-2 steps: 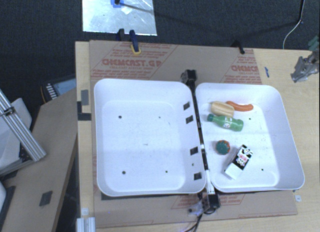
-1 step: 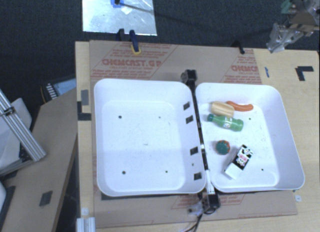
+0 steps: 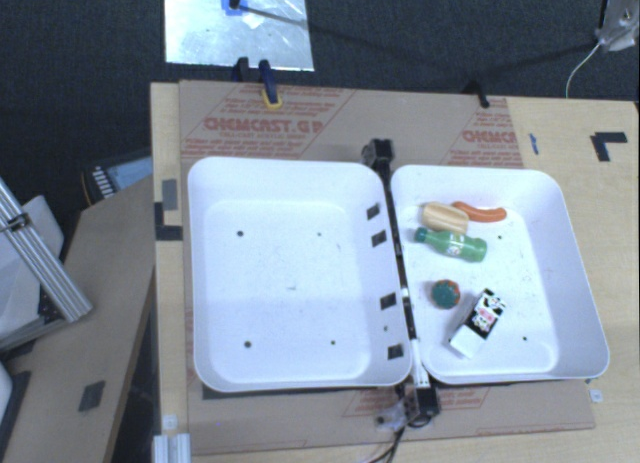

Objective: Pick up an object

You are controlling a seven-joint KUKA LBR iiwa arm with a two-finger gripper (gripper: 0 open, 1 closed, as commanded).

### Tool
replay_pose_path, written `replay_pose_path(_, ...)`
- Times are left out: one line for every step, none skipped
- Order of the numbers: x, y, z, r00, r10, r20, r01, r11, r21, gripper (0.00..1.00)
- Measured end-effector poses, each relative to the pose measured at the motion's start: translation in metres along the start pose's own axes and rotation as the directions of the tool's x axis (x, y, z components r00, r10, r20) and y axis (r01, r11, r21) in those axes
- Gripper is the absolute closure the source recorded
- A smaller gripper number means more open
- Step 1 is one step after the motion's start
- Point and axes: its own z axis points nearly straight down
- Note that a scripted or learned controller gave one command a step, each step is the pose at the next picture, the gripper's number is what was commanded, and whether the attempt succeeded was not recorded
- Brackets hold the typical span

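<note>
The gripper's hold cannot be judged here. A small milk carton [image 3: 476, 323] is lying near the green bottle [image 3: 452, 243], toward the camera from it. Probably light, stiff and boxy, it is inviting a grip across its flat sides.

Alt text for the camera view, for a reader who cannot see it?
Two shallow white bins sit side by side; the right bin holds a bun, a sausage, a green bottle, a small green ball and a little carton.
</note>
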Motion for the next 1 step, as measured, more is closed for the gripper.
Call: replay_pose_path(0.0538, -0.0201, 0.0061, 1.000, -0.008, -0.006, 0.008, 1.000, 0.012, 1.00)
